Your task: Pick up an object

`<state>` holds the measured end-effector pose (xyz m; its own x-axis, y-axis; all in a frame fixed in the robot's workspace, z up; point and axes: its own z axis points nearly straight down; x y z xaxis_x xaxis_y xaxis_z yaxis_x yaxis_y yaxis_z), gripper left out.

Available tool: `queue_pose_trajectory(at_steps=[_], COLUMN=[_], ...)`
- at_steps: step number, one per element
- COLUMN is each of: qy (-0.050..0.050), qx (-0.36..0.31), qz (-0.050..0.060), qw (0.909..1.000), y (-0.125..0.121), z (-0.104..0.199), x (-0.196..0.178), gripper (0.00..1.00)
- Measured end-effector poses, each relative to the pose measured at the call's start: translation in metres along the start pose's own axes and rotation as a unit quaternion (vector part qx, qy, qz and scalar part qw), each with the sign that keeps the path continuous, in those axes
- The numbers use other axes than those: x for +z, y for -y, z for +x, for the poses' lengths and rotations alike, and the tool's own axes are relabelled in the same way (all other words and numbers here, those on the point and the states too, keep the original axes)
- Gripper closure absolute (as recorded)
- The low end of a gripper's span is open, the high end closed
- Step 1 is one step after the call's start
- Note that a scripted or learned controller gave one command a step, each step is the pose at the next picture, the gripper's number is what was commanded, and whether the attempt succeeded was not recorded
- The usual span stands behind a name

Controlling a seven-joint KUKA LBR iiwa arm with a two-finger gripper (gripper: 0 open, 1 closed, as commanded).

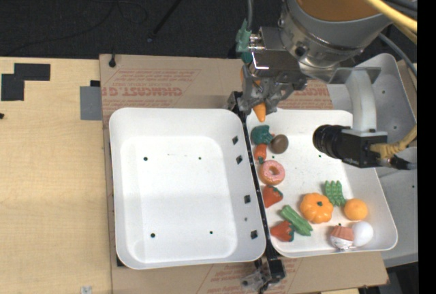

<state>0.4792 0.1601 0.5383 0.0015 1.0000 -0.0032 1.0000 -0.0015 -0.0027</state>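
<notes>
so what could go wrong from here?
1. The gripper seems to pinch just the tip of an orange carrot-like toy; with so little held, it may slip out.
2. It hangs right over the divider between the bins, so a dropped toy could hit the rim and bounce.
3. Toys below, like the pink donut and brown ball, sit close together; a retry might nudge neighbours.

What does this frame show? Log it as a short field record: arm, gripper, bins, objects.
arm: reaches in from the right, above the right bin's far left corner
gripper: an orange carrot-like piece sits between its fingers
left bin: white, shallow
right bin items: pink donut, orange pumpkin, brown ball, white egg, green pod
</notes>
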Motion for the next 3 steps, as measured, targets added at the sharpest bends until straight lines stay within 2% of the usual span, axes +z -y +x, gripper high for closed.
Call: queue_pose_trajectory(at_steps=[3], qy=[0.0], qx=[0.002], qz=[0.004], qw=[1.0], y=[0.002], z=[-0.148], x=[0.003], gripper=[1.0])
